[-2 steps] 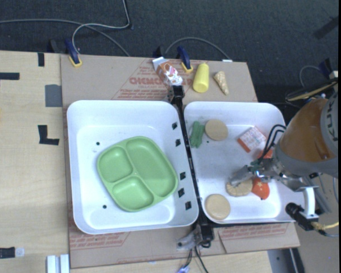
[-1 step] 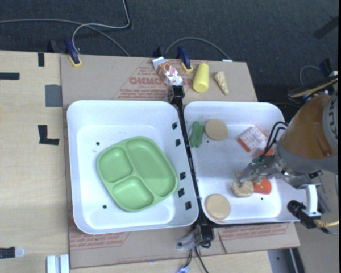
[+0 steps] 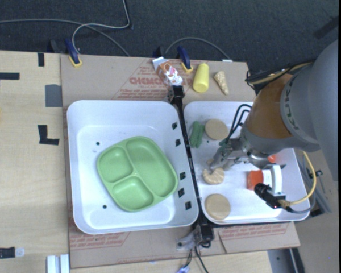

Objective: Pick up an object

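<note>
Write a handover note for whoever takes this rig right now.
Gripper: low in the right bin, just above a tan croissant-shaped piece; nothing seen held.
Right bin contents: two tan round pieces, a green piece, an orange piece.
Left bin: green divided plate.
Done: the reach into the bin. Left: grasp and lift.

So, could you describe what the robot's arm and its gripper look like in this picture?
The arm is thick, rounded and grey, with a wide orange band above the wrist. The gripper is grey metal, slim beside the arm. Black cables loop along the wrist, and a white and black block with a yellow cable sits beside it.
</note>
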`<state>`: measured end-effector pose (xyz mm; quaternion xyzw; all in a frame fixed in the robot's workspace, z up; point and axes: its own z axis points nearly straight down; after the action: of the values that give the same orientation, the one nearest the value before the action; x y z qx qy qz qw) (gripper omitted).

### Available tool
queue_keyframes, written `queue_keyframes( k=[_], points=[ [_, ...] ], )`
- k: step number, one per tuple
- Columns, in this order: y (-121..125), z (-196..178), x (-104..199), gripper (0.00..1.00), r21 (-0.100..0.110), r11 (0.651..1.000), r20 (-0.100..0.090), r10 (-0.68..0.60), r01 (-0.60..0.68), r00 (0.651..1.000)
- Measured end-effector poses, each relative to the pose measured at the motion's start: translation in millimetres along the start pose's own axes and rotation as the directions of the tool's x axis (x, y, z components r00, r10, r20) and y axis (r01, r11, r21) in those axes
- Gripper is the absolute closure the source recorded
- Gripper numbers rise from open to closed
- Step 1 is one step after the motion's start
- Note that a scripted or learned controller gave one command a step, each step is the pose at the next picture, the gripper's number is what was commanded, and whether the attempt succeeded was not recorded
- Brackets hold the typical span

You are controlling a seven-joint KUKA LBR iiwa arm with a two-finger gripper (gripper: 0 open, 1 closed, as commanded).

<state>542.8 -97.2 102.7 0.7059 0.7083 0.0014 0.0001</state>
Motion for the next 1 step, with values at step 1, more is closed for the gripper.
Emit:
queue_keyframes(
  k=[1],
  points=[
    [-1.6,1.4,-1.3,0.0,0.004,1.0,0.001,0.002,-0.002,1.0]
  ],
)
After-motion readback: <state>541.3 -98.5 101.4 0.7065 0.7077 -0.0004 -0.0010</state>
